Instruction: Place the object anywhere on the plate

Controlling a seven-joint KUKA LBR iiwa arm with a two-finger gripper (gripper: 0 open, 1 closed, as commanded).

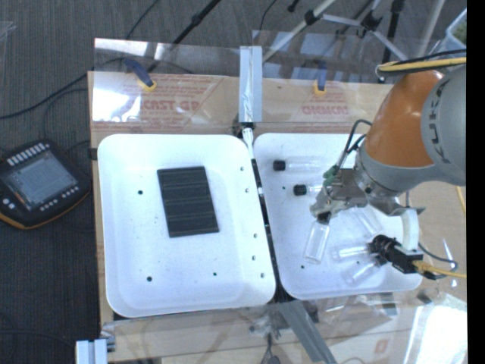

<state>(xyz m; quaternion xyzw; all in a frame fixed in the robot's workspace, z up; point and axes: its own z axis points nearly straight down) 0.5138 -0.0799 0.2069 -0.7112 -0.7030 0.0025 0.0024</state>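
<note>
A black ribbed rectangular plate (pixel 187 201) lies flat in the middle of the left bin (pixel 121 279). Several clear vials lie in the right bin (pixel 292 279): one with a black cap (pixel 291 164) near the back, another capped one (pixel 305 190) just below it, and a clear one (pixel 316 241) nearer the front. My gripper (pixel 326 205) hangs over the right bin, just above and behind the front clear vial and right of the second capped vial. Nothing shows held in it.
Two more clear vials (pixel 353 251) lie near the right bin's front right corner, beside a black cable fitting (pixel 386 250). The arm's grey and orange body (pixel 413 139) covers the bin's right side. A pendant (pixel 36 182) lies left of the bench.
</note>
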